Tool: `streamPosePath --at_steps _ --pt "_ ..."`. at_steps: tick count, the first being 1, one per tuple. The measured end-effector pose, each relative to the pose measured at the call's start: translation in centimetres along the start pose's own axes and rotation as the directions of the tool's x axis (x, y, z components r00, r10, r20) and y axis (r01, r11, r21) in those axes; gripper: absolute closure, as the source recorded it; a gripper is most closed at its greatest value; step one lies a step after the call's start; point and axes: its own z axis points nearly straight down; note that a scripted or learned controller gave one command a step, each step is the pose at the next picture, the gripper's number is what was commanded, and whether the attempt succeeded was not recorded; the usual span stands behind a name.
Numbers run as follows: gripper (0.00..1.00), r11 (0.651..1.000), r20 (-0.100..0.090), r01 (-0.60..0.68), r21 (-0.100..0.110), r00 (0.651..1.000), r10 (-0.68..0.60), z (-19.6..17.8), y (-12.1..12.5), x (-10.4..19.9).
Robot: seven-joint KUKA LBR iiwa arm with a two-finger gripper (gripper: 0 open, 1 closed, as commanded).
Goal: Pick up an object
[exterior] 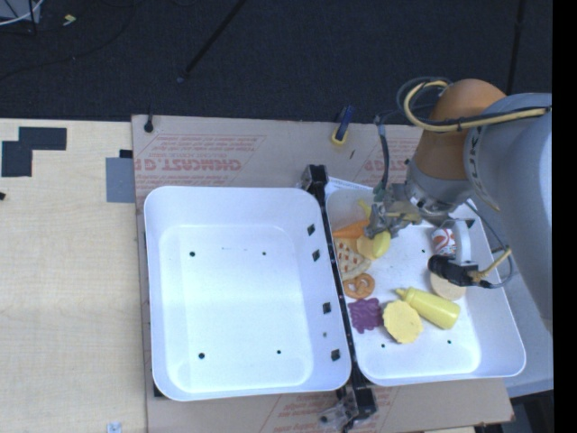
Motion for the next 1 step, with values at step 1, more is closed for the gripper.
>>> streamPosePath --at_steps 1 --pt "1.0 1.0 -0.001 0.0 -0.002 1.0 0.0 -7.76 -0.05 4.24"
